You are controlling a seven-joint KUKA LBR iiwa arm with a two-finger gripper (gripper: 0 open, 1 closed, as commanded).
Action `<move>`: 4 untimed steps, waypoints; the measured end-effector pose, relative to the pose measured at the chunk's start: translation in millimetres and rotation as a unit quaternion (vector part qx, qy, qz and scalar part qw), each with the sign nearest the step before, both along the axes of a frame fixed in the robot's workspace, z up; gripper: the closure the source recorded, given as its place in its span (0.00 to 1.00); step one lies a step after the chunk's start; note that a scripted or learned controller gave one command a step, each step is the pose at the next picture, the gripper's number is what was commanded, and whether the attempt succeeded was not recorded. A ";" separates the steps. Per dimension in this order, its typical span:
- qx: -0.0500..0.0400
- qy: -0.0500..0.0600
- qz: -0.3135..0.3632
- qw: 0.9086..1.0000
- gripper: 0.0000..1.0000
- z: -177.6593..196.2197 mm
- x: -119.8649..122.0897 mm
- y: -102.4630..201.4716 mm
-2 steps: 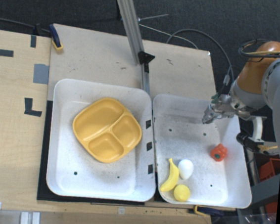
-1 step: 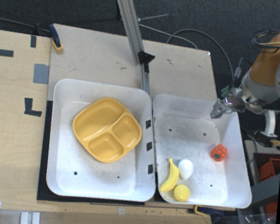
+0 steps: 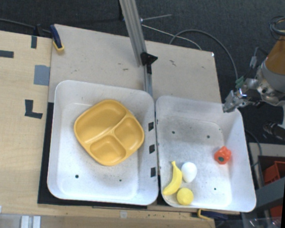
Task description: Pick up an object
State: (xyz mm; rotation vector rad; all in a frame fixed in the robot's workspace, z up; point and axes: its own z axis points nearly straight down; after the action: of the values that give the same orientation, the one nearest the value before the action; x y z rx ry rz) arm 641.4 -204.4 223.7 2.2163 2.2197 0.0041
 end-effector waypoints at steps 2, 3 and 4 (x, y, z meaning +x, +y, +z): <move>0.002 0.003 0.003 1.000 1.00 2.5 19.0 110.5; 0.002 0.003 0.002 1.000 1.00 8.8 17.1 157.5; 0.002 0.003 0.003 1.000 1.00 15.7 14.9 207.6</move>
State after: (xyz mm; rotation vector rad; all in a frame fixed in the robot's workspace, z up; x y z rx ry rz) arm 656.3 3.2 239.4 2.2151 2.2304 0.0011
